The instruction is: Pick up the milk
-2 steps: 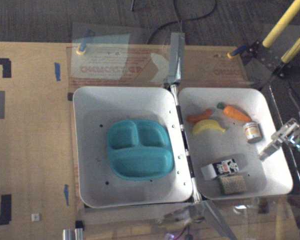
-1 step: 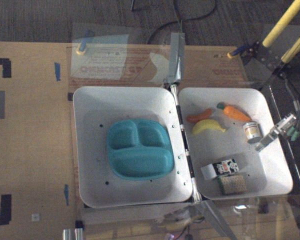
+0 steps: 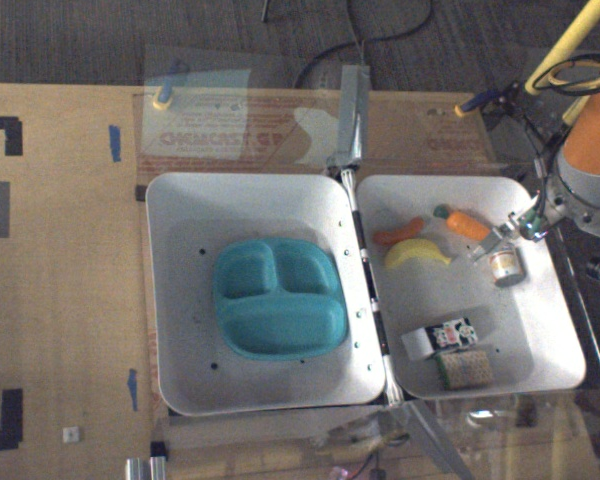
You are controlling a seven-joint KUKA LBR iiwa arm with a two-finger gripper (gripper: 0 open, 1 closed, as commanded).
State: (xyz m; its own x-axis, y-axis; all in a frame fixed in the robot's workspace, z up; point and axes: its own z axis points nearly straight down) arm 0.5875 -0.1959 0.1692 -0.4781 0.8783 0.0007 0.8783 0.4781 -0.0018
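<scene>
The milk lies flat in the right bin: likely light, crushable card, best gripped across its narrow sides; tool state unclear

Bench bears two white bins side by side.

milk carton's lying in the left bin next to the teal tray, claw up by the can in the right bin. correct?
Not quite. The milk carton lies in the right bin, near its front edge, next to a brown sponge. The teal tray sits alone in the left bin. The claw is indeed by the can in the right bin, per the camera view.
</scene>
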